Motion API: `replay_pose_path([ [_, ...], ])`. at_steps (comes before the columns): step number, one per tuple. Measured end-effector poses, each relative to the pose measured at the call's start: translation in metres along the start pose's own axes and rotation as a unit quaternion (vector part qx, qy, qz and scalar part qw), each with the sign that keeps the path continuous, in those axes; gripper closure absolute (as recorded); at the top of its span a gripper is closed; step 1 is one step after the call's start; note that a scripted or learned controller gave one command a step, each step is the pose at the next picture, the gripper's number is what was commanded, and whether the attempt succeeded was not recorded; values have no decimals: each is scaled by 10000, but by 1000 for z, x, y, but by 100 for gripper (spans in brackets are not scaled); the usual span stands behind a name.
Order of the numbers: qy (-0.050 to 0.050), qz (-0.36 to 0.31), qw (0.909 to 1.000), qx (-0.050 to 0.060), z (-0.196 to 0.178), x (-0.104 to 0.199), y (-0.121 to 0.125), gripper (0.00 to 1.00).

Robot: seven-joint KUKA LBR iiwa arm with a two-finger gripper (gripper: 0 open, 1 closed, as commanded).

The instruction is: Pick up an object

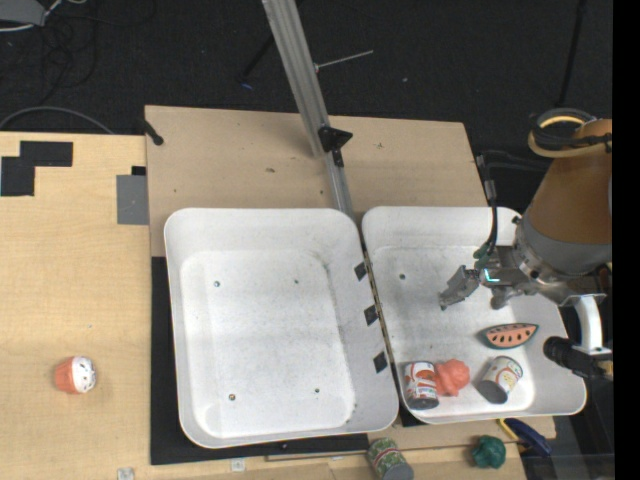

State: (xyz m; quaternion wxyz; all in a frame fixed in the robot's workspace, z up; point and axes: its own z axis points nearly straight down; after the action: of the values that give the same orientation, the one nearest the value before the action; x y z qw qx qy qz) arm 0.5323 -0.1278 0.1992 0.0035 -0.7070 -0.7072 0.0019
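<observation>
Reaching in from the right, the grey arm's end effector (462, 288) hangs over the right shallow white bin (430, 238), whose near end holds a watermelon-slice toy (510, 335), a red-and-white can (421, 382), a pinkish-red lump (453, 376) and a tipped pale tin (498, 378), beside the left white bin (262, 328).

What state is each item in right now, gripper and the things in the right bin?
gripper: over the right bin, nothing seen between its fingers.
watermelon slice: lying flat, apart from the gripper.
red-and-white can: on its side, touching the red lump.
grey-lidded can: tipped over.
</observation>
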Motion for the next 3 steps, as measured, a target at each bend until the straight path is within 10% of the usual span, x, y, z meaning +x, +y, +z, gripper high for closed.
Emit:
replay_pose_path([
  [1,-5,8,10000,-24,-2,-1,1,0],
  [3,-9,5,10000,-37,107,2,0,0],
])
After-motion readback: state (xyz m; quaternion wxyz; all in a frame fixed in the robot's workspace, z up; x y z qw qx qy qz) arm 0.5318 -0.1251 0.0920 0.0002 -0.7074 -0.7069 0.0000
